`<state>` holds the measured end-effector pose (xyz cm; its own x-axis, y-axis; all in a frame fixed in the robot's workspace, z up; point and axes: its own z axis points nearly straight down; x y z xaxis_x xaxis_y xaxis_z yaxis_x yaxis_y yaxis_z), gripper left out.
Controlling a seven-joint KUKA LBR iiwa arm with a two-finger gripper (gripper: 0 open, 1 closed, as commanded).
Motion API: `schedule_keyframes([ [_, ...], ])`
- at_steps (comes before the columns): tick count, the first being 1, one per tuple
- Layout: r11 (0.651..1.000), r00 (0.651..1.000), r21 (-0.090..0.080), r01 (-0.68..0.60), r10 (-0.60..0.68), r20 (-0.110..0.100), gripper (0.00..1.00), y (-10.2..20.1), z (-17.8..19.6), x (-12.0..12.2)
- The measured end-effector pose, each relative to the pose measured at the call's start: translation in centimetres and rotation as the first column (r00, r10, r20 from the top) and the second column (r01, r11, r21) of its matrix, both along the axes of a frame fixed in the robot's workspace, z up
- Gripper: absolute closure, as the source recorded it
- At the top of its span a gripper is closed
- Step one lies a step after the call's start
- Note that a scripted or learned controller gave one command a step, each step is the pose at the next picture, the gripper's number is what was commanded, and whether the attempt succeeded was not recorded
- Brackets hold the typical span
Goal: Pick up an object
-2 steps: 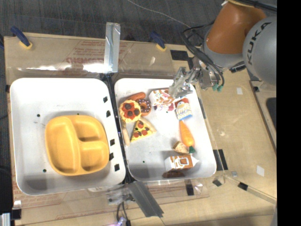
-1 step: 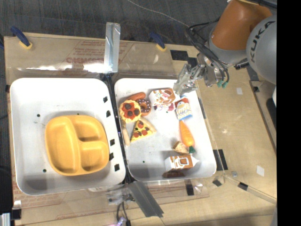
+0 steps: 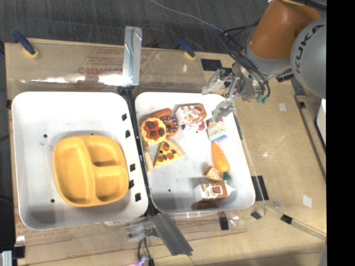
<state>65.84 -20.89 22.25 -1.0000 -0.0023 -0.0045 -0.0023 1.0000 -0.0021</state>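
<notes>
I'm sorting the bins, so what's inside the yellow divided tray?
The yellow divided tray in the left bin shows bare compartments with no items. Whatever is beneath the tray is covered.

"KUKA" is lettered on the grey arm (image 3: 312, 49).

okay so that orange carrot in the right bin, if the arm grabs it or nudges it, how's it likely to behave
The carrot looks like a smooth, rounded toy, so it may roll sideways when nudged. Its tapered shape could let it slip out of a pinch near the tip. It looks small and probably light, lying close to the right bin wall, which may crowd the end effector.
</notes>
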Motion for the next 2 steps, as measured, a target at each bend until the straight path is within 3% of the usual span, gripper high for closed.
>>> schedule_keyframes([
  [1, 0.994, 0.994, 0.001, 0.105, -0.105, -0.002, 0.0, 0.0, -12.9, -6.5],
  [2, 0.998, 0.998, 0.002, 0.061, -0.061, -0.001, 0.0, 0.0, -12.9, -10.5],
])
